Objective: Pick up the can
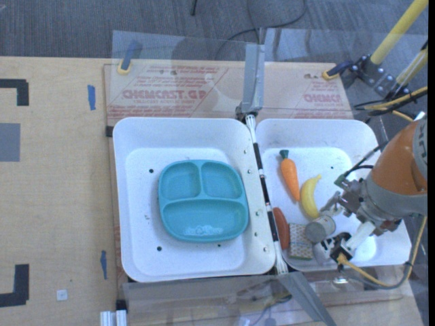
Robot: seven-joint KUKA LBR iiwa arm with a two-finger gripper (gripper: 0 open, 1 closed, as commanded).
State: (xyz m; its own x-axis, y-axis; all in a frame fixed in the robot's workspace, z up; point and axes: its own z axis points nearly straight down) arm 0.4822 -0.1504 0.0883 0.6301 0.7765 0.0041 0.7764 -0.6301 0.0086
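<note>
Tool [331, 231]: low in my right bin [326, 131], beside the can [315, 231]; grip state I cannot tell. Step: approach. Next: confirm closure, lift.

Single fixed camera above the light wooden bench [54, 182], looking down at a slant. Both shallow white plastic bins [132, 148] sit mid-frame, side by side, seen whole from moderate height. Grey carpeted floor [102, 5] fills the top edge. The grey, orange-banded arm [401, 175] enters from the frame's right
</note>
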